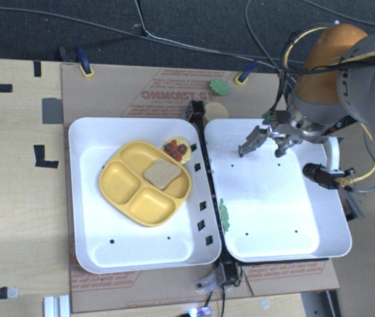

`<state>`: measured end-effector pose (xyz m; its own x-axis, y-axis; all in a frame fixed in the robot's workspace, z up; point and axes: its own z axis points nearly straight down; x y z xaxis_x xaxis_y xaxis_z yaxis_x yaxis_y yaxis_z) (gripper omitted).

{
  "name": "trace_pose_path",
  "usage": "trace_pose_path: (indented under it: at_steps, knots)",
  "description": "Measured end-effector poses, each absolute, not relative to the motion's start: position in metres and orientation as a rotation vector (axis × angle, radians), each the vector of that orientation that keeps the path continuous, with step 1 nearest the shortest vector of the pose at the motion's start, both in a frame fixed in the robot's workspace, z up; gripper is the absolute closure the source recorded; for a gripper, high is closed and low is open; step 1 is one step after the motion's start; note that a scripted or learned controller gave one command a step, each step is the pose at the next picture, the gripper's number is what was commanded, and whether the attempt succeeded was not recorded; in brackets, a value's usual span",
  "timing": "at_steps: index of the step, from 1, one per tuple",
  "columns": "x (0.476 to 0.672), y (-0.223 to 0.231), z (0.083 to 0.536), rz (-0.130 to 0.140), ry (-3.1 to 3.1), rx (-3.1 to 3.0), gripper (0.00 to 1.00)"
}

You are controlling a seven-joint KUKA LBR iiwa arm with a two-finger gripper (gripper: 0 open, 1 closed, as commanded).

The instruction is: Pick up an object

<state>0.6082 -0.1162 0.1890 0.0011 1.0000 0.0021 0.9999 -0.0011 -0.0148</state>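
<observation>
We see the gripper point(265, 145) spread wide with nothing in it, over the right bin point(273, 197) (no toys there), while the yellow plate point(146, 181) and toast point(162, 173) sit at nine o'clock, out of reach.

You've got a yellow divided plate point(136, 189) lying flat in the left bin point(88, 243), a tan bread slice point(161, 174) in one compartment of it, and a small red-and-dark toy point(177, 149) sitting at the plate's upper right corner.
</observation>
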Motion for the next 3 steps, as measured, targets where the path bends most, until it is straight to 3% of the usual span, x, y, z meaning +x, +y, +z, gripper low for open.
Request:
trace_pose_path:
  at_steps: [1, 3]
  knots:
    - [0.611, -0.116, 0.197, 0.001, -2.222, -2.219, 0.00]
    - [0.599, -0.123, 0.093, 0.008, -2.219, -2.218, 0.00]
